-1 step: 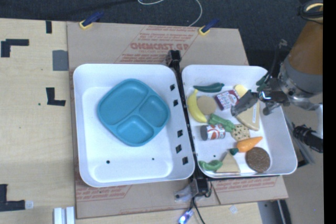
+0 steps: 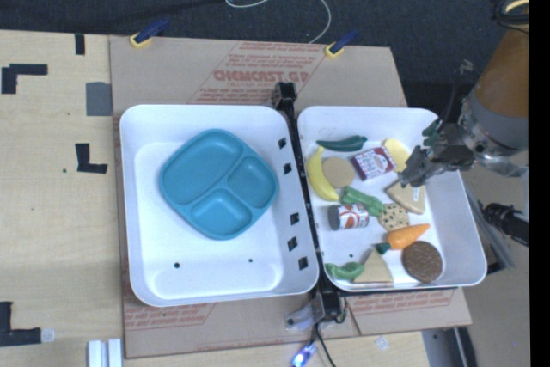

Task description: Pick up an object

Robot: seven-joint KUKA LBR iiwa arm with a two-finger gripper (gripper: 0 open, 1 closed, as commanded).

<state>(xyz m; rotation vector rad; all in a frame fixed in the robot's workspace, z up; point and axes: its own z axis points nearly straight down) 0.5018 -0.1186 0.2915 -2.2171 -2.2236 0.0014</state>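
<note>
The gripper (image 2: 418,168) hangs over the right side of the right bin (image 2: 455,223), its dark fingers pointing down and left toward a tan wedge (image 2: 408,198). Whether those fingers are spread or closed cannot be told, and nothing can be seen between them.

The right bin's open floor is a narrow strip along its right wall and a little at the top left corner. The left bin (image 2: 142,211) has more room: a blue 3-compartment plate (image 2: 219,182) lies in its middle, with bare white floor along the bottom and left.

The pickable things crowd the right bin's left and centre: a green pepper (image 2: 341,143) at the top, a banana (image 2: 317,176) along the dividing wall, a purple-labelled packet (image 2: 372,162) touching a yellow piece (image 2: 396,152), a small can (image 2: 350,218) (red and white label, too small to read), a spotted cracker (image 2: 393,217), a carrot (image 2: 406,235), a round brown cookie (image 2: 422,260) and a sandwich wedge (image 2: 373,271) near the bottom edge.

Both bins rest on a cardboard sheet (image 2: 258,73) printed in red letters, too blurred to make out reliably. A white cable (image 2: 284,0) loops above it.
</note>
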